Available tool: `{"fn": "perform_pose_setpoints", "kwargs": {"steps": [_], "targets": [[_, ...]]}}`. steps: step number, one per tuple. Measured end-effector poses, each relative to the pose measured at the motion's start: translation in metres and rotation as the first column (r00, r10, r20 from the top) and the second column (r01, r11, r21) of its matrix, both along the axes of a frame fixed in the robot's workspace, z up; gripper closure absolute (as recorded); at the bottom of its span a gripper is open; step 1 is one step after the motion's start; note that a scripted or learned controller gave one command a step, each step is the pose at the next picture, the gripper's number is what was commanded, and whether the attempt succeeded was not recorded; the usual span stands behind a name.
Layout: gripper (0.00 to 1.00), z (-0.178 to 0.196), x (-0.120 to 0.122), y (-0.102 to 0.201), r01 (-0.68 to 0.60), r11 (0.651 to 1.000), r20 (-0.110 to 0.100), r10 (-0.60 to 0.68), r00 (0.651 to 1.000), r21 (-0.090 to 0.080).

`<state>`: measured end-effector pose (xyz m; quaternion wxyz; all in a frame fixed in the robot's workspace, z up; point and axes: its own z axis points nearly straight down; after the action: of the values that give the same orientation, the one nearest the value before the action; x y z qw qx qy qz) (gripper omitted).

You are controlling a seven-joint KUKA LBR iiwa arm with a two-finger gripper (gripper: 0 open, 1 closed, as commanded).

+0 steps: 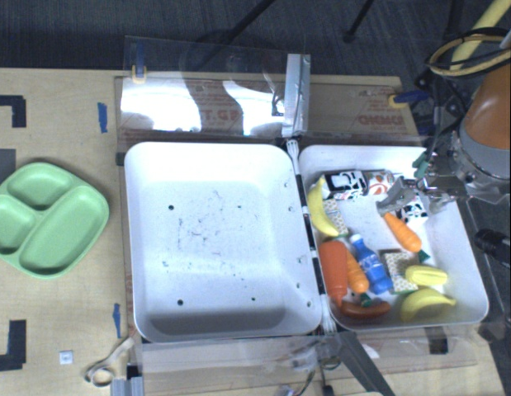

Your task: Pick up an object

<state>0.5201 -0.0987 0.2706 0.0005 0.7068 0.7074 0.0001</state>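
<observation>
Wooden bench [57, 304] with two bins; gripper [401, 198], finger state indiscernible, hovers over the cluttered right bin [478, 295] above an orange carrot [402, 232].

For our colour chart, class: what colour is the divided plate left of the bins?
Light green: the divided plate lies on the bench in the camera view.

A green three-compartment plate [45, 219] lies on the wooden bench [57, 320], well apart from the left bin [214, 167]. A clear plastic panel [205, 93] stands behind that bin, with blue tape [101, 116] nearby.
</observation>
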Motion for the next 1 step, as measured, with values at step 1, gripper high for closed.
{"fn": "perform_pose_setpoints", "kwargs": {"steps": [1], "targets": [[0.00,-0.0590,0.0065,-0.0454,0.046,0.999,-0.001,-0.046,0.999,0.001]]}}
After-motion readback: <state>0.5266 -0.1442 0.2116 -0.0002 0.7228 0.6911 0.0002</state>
